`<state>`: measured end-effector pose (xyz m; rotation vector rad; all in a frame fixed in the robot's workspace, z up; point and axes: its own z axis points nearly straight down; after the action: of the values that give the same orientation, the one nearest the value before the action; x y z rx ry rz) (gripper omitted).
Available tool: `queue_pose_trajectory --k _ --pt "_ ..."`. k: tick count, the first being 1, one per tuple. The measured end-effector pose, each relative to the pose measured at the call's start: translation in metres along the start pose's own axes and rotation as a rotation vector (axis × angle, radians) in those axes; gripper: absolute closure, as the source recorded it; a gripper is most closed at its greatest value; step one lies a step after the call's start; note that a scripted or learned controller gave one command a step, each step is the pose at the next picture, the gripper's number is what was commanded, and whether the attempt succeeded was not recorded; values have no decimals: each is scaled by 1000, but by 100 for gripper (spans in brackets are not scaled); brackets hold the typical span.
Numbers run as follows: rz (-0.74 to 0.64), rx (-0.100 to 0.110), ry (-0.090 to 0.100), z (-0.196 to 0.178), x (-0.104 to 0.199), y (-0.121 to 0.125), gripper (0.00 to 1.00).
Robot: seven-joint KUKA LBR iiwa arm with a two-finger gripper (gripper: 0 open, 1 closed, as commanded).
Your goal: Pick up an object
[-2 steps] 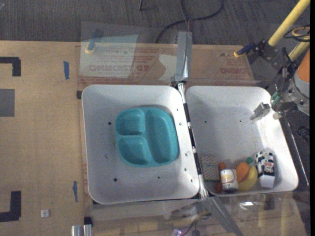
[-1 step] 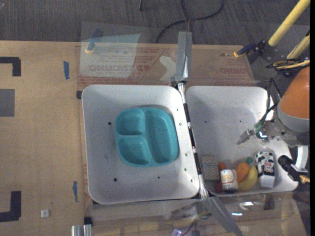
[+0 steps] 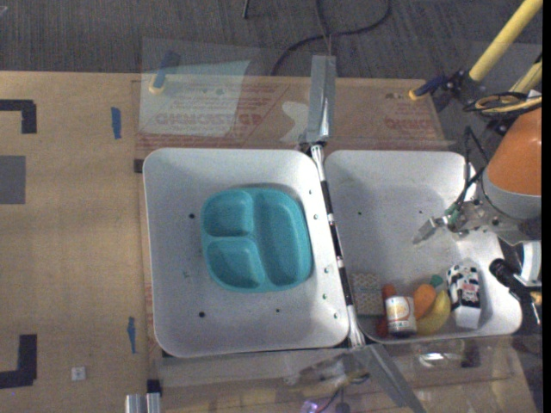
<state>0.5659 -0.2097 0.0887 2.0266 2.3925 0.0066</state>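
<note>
On the bench, the right bin is keeping its toys unpicked, while the gripper is hovering above, its claw state impossible to tell.

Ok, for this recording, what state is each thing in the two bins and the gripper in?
Teal divided plate: flat, right side up, alone in the left bin.
Right bin: items clustered at its near edge.
Small bottle: lying among them.
Banana: lying beside the orange piece.
Cow-patterned carton: resting by the bin's corner.
Gripper: over the right bin, holding nothing visible.
</note>
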Motion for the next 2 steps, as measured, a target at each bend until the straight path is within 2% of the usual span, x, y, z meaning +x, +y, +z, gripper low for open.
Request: queue_pose_trajectory --k 1,2 --pt "-30 -2 4 -1 7 -80 0" --pt "-25 -9 -1 -11 4 -78 100"
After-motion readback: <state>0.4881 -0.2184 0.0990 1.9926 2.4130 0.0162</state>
